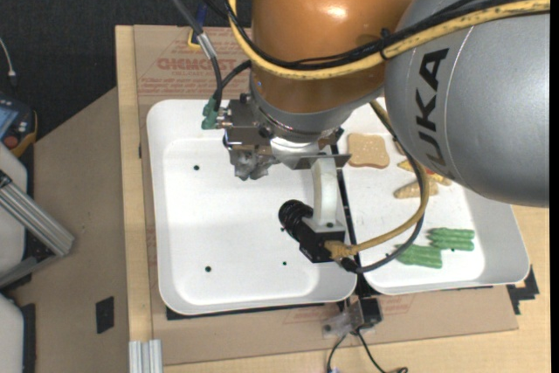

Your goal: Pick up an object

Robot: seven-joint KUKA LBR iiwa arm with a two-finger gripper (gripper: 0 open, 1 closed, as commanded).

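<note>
Well, the gripper [251, 163] hangs over the left bin [188, 214]; I can't tell its grip. In the right bin [498, 253]: two green pieces [434, 246] lying left-right, one toast slice [368, 151], upright

I see the arm [349, 39] over the left bin [188, 214]. Right bin [502, 240] holds a tan toast-shaped piece [369, 151] and green pieces [437, 245].
</note>
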